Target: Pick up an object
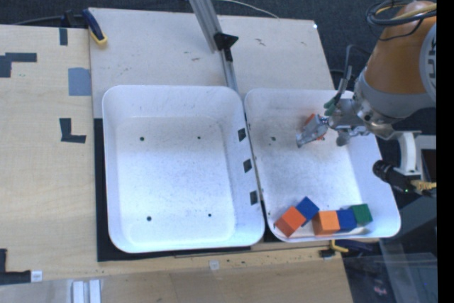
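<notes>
- From my remote station, I see the grey-and-orange arm reaching over the right bin, which stands on the worktop.
- Its end effector hangs above the middle of that bin's floor; I cannot tell how it is set or whether it carries anything.
- Five blocks line the bin's near edge: an orange block, a blue block, a second orange block, a second blue block and a green block.
- The left bin sits alongside.
</notes>
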Controlling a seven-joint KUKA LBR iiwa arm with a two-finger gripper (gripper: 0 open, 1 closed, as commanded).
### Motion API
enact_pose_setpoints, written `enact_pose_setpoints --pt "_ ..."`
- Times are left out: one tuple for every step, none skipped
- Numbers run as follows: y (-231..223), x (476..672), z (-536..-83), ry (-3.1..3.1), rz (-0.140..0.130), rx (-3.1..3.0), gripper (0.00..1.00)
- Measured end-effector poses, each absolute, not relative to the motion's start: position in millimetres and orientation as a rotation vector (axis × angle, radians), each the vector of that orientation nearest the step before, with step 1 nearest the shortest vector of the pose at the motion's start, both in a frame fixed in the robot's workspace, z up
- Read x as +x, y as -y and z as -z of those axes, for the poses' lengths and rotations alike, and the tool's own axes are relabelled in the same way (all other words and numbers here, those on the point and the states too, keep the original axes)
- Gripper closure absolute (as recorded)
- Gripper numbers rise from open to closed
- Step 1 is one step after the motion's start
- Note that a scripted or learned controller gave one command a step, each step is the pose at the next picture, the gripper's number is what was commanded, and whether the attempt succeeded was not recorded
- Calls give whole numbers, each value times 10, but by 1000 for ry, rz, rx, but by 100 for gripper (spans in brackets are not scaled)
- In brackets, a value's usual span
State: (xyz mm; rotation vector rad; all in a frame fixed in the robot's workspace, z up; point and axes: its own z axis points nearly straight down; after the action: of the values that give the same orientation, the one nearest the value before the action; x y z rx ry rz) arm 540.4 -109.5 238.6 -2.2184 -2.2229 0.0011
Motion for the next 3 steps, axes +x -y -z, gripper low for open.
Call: enact_pose_setpoints --pt "1570 5727 -1644 2216 -11 -2220 0" --pt "1861 6041 -869 2220 -8 -2219 0" --pt "2094 6527 -923 2227 1 -2221 0"
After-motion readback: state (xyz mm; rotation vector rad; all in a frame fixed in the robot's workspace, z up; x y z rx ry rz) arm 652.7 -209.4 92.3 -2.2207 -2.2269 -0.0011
